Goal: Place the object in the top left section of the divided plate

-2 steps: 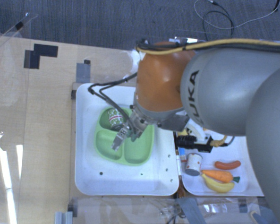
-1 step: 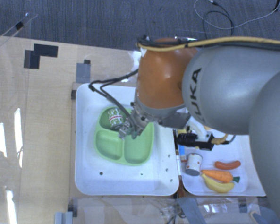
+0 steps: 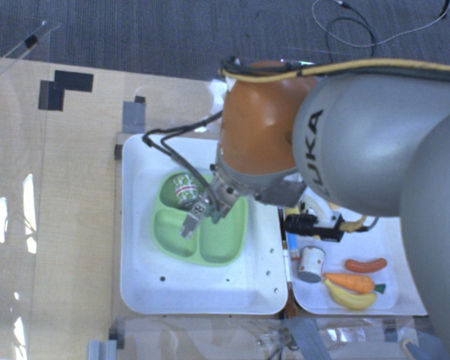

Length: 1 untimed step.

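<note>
Table: pale wood, with black tape marks at the far left and a dark carpeted floor beyond its far edge.

Left bin: shallow, white. It holds a green divided plate. In the plate's top left section sits a green can-like object with a printed label, lying tilted.

Tool: hanging over the middle of the plate, just right of and nearer than the green object. Its fingers point down to the left toward the plate's near left section; I cannot tell whether they are apart or together, and nothing shows between them. A black cable loops from the wrist across the bin's far left corner.

Arm: grey, with an orange band; it covers the far edge of both bins and hides most of the right bin's far part.

Right bin: white, touching the left bin along its side. It holds a small white cylinder near the left wall, a red sausage, an orange carrot and a yellow banana at the near side, the carrot lying against the banana.
</note>
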Tool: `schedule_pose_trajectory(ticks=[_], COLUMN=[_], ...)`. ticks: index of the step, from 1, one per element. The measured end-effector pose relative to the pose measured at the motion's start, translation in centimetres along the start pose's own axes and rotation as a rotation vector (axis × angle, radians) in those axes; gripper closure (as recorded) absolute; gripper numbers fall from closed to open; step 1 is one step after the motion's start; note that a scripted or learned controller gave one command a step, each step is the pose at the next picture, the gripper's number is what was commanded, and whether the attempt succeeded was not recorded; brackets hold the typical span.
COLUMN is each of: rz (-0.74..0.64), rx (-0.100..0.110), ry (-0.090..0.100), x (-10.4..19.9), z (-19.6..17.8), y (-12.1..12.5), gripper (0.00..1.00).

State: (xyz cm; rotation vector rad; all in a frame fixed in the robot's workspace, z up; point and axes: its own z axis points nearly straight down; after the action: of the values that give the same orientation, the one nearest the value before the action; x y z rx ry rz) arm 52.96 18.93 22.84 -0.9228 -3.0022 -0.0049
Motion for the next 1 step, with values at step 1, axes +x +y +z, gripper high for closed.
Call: schedule_pose_trajectory(ticks=[1], rz=[0.001], rx=[-0.001], ry=[0.001], x=[-0.2], z=[-0.79], y=[0.14], gripper=[1.0])
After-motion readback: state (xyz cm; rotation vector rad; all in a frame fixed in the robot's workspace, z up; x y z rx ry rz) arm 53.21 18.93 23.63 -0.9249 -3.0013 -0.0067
